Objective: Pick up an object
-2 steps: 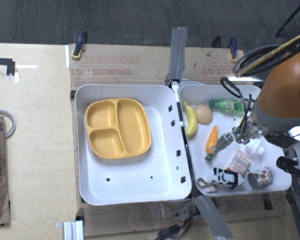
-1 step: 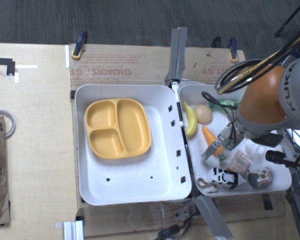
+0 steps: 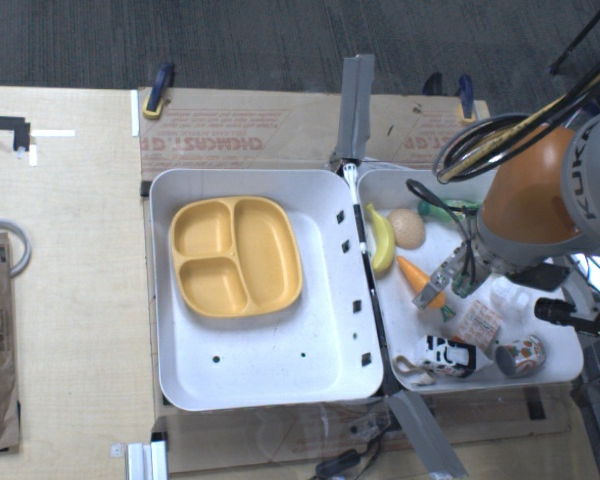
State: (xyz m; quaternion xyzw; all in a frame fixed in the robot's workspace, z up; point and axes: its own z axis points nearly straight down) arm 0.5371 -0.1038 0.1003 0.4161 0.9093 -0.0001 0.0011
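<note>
Where carrot [image 3: 412,272] lies, pincer [image 3: 438,293] touches it.

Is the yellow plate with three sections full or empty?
Empty. All three sections of the yellow plastic divided plate show bare yellow bottoms as it lies flat in the left white bin.

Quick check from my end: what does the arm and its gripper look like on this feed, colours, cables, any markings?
The arm has a large glossy orange band above a grey wrist, with part of white KUKA lettering on the grey casing at the right. Black and yellow cables loop over its top. The gripper is a small metallic, grey assembly; its details are too small to tell.
</note>
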